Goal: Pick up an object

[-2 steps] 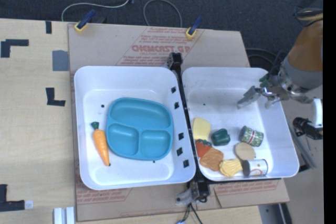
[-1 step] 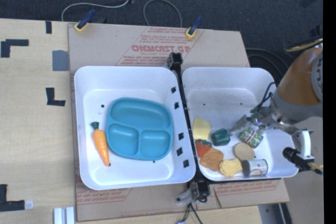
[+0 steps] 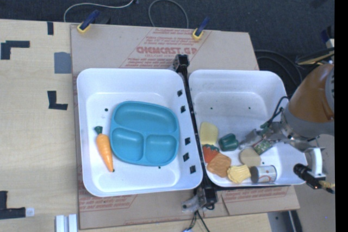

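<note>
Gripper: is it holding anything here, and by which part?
Cannot be told. The gripper sits low in the right bin among the toy food, with nothing clearly in it.

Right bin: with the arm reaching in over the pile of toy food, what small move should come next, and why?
Probably a short descent onto the round tan piece. The tool sits low in the right bin, just above and beside that piece, and nothing shows between its tips. The green piece and the small jar crowd close, so a straight drop seems safest.
</note>
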